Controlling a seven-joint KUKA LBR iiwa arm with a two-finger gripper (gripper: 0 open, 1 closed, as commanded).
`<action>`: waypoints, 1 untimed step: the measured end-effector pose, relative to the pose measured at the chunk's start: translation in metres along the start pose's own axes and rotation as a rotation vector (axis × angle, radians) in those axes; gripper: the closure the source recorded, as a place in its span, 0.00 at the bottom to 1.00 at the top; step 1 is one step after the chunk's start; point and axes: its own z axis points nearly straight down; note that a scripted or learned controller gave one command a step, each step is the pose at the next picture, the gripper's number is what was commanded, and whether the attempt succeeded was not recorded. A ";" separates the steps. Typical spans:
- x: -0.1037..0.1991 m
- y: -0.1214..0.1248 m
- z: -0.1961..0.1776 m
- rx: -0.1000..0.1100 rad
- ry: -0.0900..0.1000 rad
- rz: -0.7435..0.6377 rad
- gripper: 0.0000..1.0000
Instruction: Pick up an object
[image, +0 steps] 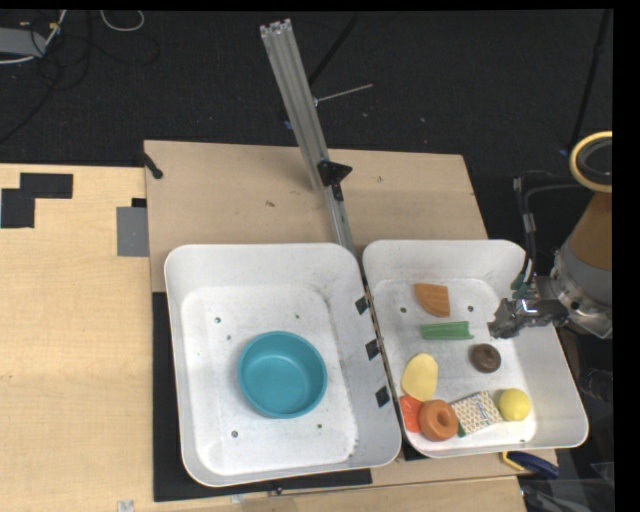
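Nearest the camera, along the front of the right bin (545, 435), lay an orange ring (437, 420), a patterned white block (476, 411) and a yellow ball (514, 404), with a red piece (409, 410) just beside the ring. Behind them sat a pale yellow lemon-like piece (420, 376), a dark brown round piece (486, 358), a green bar (445, 331) and an orange wedge (433, 298). The tool (505, 322) hung over the bin's right side, near the brown piece and the bar's end; whether it was spread or pressed together could not be told, and nothing showed between its tips. The left bin (200, 275) held a teal bowl (283, 373). Both bins rested on the wooden bench (230, 195).
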 end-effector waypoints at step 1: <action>0.060 0.005 0.003 0.003 0.001 -0.003 1.00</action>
